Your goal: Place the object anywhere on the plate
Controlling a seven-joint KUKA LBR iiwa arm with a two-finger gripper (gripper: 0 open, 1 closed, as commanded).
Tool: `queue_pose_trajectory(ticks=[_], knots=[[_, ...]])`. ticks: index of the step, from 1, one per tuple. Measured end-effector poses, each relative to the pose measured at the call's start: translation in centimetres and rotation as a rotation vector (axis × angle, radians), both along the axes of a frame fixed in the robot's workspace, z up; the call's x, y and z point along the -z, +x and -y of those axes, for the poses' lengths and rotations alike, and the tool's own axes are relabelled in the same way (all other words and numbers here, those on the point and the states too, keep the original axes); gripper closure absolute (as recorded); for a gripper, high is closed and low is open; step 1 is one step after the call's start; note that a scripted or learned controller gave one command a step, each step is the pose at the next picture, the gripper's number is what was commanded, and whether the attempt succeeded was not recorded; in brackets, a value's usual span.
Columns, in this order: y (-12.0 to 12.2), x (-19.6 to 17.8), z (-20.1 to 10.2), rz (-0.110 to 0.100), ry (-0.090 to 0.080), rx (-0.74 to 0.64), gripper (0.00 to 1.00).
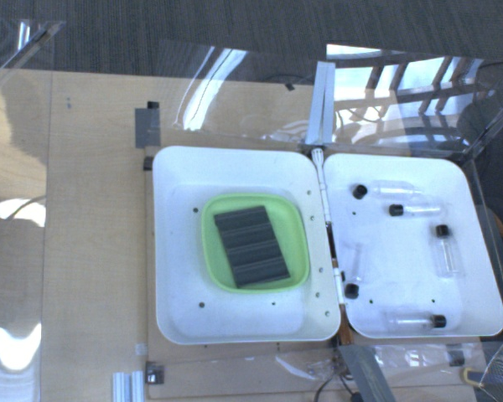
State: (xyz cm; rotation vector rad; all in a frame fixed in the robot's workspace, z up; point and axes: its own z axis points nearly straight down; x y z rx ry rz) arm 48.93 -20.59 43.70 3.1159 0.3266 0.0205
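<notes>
Dark ribbed block (251, 246) lay on green plate (295, 241), left bin (172, 308); clear vials (415, 210) scattered in right bin (486, 308).

Bins: 2, white, left (176, 308) and right (478, 308).
Plate (214, 262): lime green, plain.
Block on plate (251, 247): dark grey, ribbed in crosswise bands.
Vials in right bin (447, 254): 5, clear with black caps.
Bench (84, 224): pale wood grain.
Floor beyond (193, 11): dark grey, fine stripes.
</notes>
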Motion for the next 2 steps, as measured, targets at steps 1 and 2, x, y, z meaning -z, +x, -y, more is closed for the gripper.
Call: queue_pose_trajectory(ticks=[1, 2], knots=[[0.00, 0.09, -0.03, -0.004, 0.001, -0.002, 0.00], [0.00, 0.10, -0.04, -0.004, 0.001, -0.002, 0.00]])
